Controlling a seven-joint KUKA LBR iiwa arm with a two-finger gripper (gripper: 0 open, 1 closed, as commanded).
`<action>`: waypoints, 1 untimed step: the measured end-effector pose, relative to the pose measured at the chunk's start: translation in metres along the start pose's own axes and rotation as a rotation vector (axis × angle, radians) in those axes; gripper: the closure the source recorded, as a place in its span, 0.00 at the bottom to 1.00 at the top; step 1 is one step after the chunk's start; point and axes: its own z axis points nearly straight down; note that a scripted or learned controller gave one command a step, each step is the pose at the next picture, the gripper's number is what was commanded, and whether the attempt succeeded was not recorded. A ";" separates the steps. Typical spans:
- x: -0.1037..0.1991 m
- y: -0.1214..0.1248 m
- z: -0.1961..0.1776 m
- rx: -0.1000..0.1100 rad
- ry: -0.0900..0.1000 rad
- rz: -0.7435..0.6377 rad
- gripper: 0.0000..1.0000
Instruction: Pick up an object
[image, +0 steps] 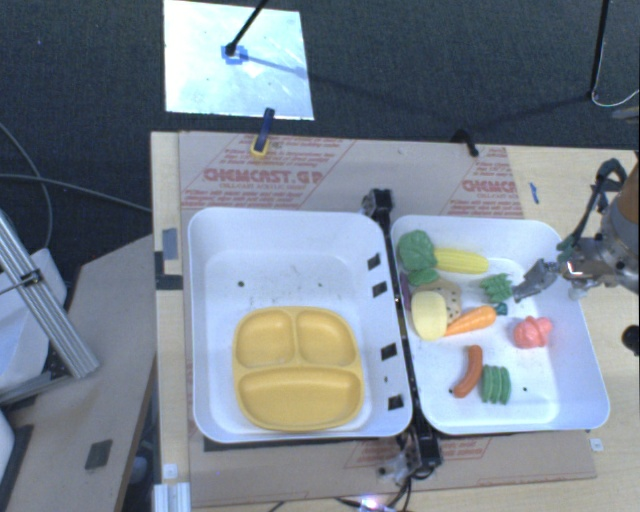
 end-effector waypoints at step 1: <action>0.014 -0.049 0.058 0.008 0.003 0.002 0.00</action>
